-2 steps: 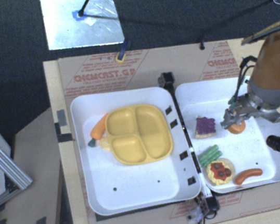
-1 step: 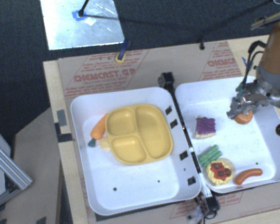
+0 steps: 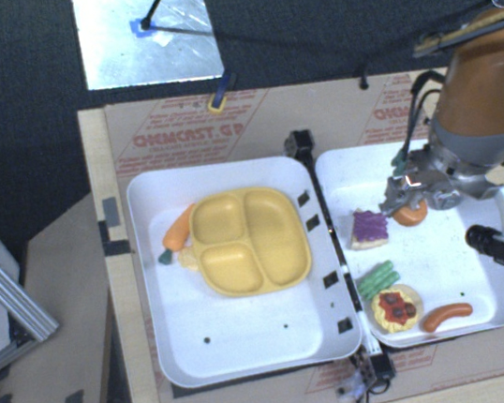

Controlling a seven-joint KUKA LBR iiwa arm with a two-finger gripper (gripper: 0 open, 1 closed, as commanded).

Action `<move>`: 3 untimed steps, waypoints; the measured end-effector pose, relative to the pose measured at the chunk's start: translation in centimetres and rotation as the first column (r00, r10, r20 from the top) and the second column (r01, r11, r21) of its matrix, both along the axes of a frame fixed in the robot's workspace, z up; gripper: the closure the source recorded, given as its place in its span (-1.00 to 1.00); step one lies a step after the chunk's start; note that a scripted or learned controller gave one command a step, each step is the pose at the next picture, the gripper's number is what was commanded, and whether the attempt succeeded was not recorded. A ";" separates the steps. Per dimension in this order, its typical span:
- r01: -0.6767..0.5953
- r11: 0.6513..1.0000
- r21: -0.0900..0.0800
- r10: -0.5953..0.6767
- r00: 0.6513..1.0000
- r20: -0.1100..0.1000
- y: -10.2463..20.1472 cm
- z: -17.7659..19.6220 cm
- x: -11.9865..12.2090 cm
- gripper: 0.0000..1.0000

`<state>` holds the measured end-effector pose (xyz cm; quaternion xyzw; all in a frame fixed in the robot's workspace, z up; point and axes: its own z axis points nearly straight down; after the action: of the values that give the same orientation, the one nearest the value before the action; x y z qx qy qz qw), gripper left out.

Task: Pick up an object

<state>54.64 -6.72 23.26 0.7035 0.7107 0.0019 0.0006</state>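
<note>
Camera view: gripper (image 3: 410, 200) is hanging low over the right bin (image 3: 502, 284), right above an orange piece (image 3: 412, 214) sitting just right of the purple sandwich (image 3: 368, 227). Best bet: center on the orange piece, descend straight, avoid nudging the sandwich. Can't tell whether anything is being grasped; the wrist is covering the tips and half the piece. The bin's far right corner is lying hidden under the arm.
</note>
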 end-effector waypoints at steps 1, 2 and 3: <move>0.000 1.000 0.001 0.000 1.000 -0.003 5.6 -1.8 -0.3 1.00; 0.008 1.000 -0.002 -0.008 1.000 -0.001 4.6 -1.2 0.5 1.00; 0.006 1.000 -0.002 -0.006 1.000 -0.003 5.3 -1.7 0.2 1.00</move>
<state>54.80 -1.38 21.54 0.7054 0.7088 0.0004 0.0003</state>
